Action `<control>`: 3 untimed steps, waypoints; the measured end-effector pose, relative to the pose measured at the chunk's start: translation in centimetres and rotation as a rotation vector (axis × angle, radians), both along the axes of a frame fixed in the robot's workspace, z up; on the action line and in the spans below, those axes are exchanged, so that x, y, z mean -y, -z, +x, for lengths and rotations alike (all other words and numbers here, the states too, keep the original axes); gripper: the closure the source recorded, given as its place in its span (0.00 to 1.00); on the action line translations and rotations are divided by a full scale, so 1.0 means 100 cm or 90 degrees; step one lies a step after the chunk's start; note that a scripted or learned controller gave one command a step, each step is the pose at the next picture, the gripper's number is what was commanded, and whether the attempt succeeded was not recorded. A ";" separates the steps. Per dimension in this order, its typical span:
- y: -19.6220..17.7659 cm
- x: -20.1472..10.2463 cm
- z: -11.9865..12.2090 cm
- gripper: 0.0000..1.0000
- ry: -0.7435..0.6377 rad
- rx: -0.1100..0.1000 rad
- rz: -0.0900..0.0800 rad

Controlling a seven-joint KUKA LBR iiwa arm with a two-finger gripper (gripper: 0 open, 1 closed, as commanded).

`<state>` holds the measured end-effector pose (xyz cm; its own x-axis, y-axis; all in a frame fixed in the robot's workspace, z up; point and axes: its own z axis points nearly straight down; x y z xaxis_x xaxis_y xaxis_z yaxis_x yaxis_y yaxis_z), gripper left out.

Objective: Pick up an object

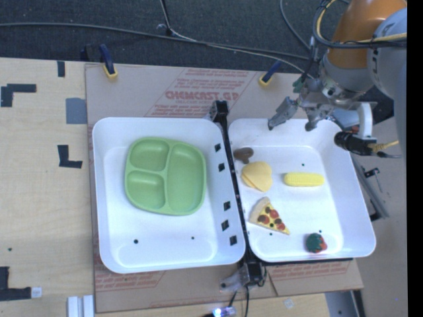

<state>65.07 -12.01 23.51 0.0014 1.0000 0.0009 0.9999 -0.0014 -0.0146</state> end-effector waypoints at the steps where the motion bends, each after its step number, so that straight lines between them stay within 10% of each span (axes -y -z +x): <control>1: -0.008 0.000 0.002 0.00 -0.002 0.008 -0.001; 3: 0.106 -0.001 -0.016 0.00 -0.002 0.005 -0.001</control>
